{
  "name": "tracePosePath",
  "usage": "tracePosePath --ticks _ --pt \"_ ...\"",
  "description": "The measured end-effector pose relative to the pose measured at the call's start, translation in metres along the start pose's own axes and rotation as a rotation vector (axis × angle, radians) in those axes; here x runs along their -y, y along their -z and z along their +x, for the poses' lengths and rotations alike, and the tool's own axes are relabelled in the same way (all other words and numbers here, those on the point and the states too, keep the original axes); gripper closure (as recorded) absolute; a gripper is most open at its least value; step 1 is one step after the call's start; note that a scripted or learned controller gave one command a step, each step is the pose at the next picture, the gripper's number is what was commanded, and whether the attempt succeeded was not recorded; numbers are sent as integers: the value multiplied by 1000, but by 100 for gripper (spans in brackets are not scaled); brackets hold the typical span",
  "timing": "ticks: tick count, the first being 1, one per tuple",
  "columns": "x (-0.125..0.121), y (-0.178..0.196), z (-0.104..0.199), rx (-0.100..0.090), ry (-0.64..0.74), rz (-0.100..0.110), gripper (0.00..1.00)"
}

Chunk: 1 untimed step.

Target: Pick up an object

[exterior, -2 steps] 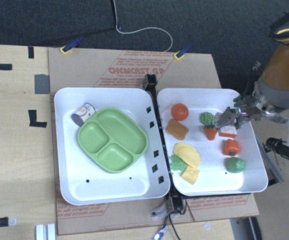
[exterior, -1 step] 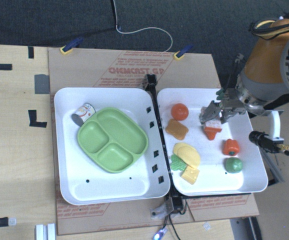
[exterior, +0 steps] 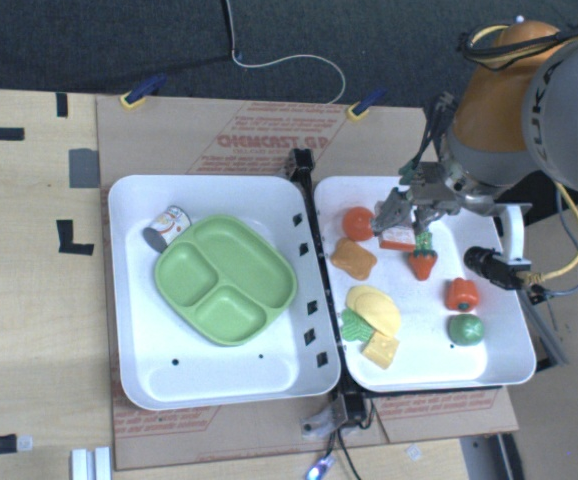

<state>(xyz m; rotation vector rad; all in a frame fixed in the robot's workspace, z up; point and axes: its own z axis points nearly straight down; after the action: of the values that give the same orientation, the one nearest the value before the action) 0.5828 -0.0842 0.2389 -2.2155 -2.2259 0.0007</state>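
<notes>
Two white bins (exterior: 129, 268) | cardboard sheet (exterior: 259, 138) | dark carpet (exterior: 89, 18) | gripper (exterior: 409, 218) state unclear

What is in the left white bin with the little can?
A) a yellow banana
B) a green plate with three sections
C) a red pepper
B: the green divided plate lies in the left bin, beside the small can.

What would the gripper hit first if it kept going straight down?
Probably the carrot: the gripper hangs just above it in the right bin, with the tomato to one side. Depth is hard to judge.
</notes>
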Motion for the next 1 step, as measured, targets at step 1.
tracePosePath --ticks 1 --pt "-23 -14 48 0 1 1 100"
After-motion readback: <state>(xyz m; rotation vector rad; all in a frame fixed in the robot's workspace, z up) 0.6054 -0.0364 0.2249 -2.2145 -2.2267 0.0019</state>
